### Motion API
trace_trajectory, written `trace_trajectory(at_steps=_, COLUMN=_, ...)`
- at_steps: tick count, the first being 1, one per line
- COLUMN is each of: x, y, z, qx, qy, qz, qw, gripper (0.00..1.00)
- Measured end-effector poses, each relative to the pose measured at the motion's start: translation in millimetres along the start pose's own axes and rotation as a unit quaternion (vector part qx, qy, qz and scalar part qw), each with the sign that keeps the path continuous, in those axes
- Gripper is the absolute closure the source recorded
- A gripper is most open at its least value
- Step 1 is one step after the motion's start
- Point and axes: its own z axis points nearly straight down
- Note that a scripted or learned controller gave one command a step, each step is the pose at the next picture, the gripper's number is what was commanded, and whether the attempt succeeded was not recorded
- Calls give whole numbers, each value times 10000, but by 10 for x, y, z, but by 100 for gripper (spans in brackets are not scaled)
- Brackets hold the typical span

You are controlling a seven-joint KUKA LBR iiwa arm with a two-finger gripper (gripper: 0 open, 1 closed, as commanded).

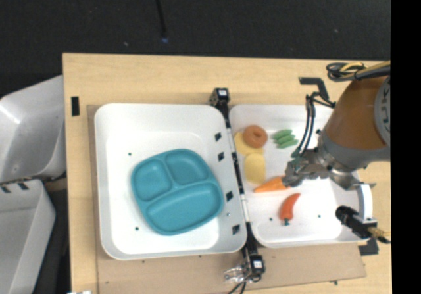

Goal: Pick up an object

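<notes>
I hover my gripper (294,175) over the carrot (271,185) mid-bin; jaw state unreadable. It looks light, stiff, slick: grip its thick middle.

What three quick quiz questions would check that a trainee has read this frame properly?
1. True or false: the blue divided plate lies in the same bin as the carrot.
2. Which item lies nearest the hand? A) doughnut B) carrot C) green pea pod
3. Fill in: the red chilli pepper lies in the ___ bin as seen in the camera view.

Key:
1. False: the plate is in the left bin, the carrot in the right bin.
2. B.
3. Right.
</notes>
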Motion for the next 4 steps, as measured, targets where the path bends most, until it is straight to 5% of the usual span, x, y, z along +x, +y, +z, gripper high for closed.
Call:
trace_trajectory(at_steps=1, x=-13, y=19, z=-434, qx=-8, qy=-3, qz=-11, qw=10000, gripper=100)
trace_trajectory(at_steps=4, x=1515, y=451, z=-652, qx=9, qy=15, qz=-34, qw=10000, gripper=100)
